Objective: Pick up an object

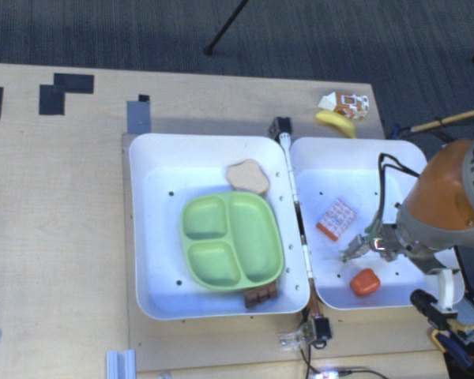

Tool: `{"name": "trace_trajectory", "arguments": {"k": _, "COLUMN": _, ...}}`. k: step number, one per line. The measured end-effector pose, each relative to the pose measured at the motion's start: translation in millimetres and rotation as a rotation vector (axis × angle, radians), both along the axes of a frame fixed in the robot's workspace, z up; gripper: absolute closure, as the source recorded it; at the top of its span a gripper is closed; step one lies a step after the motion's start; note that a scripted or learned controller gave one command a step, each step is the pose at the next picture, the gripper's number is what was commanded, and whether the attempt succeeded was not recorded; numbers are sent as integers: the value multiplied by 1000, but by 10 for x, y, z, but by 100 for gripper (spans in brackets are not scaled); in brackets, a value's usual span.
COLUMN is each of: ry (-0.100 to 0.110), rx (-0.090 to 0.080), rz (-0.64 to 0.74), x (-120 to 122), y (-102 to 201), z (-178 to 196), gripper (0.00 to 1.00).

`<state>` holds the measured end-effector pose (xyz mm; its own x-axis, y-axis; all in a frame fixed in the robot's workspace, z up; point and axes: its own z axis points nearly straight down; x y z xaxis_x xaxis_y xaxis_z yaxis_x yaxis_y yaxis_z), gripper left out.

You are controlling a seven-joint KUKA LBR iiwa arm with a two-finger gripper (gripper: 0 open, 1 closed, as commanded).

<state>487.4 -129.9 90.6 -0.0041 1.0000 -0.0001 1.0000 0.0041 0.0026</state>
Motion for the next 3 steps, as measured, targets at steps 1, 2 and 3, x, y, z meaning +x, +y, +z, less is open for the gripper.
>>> {"name": "trace_trajectory", "arguments": {"k": 1, "ry": -3, "rx": 0, "rz": 2, "x": 12, "y": 3, "z": 107, "gripper": 100}}
{"name": "trace_trajectory", "arguments": {"k": 2, "ry": -2, "rx": -1, "rz": 2, "x": 580, "y": -238, "z": 822, "gripper": 100}}
{"name": "trace_trajectory", "arguments": {"k": 3, "ry": 0, "rx": -1, "rz": 2, "x": 575, "y": -236, "z": 816, "gripper": 0}}
